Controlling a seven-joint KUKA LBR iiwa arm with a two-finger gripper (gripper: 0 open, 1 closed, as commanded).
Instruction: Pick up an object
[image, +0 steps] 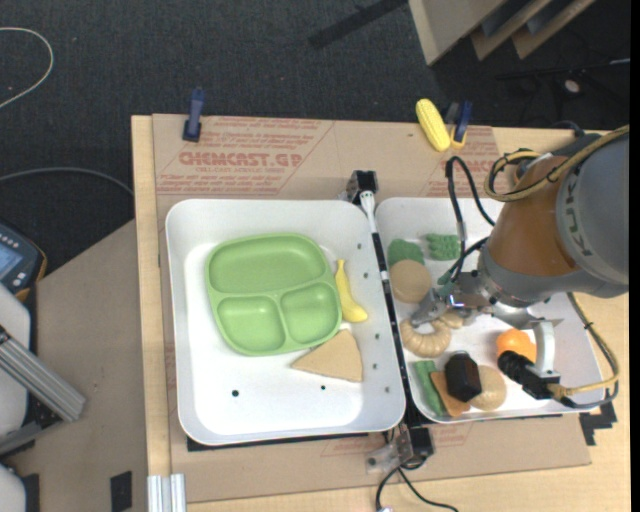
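Start at the near edge of the right bin (583, 352). A black lump (462, 375) lies there on a tan bun (488, 392), with a green strip (427, 380) just to its left along the bin wall. An orange ball (515, 342) sits a little farther back and to the right.

In the left bin (200, 385), a tan wedge (332, 358) lies near the dividing wall. It touches the near edge of a green plate (270, 292).

Back in the right bin, a pale ring (428, 343) lies just beyond the black lump. The gripper (434, 312) hangs right over the ring's far side, reached in from the right. You cannot tell how far open it is, whether it touches the ring, or whether it has hold of anything.

Just beyond the gripper sits a tan disc (408, 280). A yellow banana (348, 296) leans along the plate's right edge in the left bin. Farthest back in the right bin are two green pieces (438, 246), side by side.

Past the bins, a yellow clamp (432, 123) and a blue clamp (192, 115) grip the bench's far edge.
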